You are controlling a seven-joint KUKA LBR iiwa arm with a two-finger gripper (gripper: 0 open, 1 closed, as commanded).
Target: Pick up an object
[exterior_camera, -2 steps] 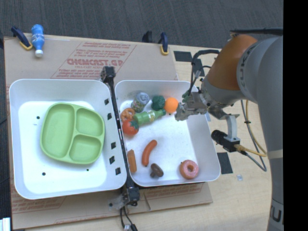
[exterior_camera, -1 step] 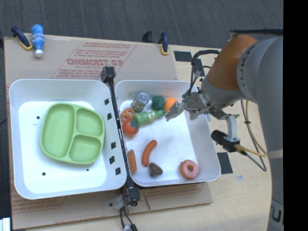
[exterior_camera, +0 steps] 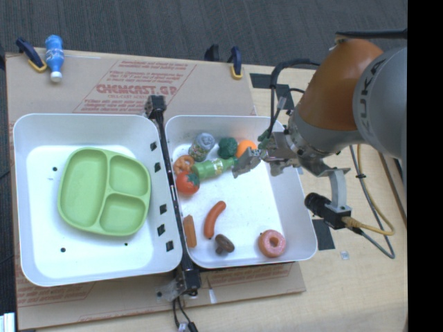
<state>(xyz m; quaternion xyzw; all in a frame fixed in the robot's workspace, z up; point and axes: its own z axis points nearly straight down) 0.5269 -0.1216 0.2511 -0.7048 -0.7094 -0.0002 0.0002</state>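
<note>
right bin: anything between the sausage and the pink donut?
Yes. In the camera view a small dark brown piece lies on the bin floor between the red sausage and the pink donut, apart from both and nearer the sausage.

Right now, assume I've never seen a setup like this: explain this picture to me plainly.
One camera looks down at a slant on a bench. The grey machine with the orange band is a robot arm reaching in from the right; its gripper hangs over the right bin. That bin holds toy food: a green bottle, a tomato, a sausage and a pink donut, among others. The left bin holds a green divided plate. I cannot see anything held.
</note>
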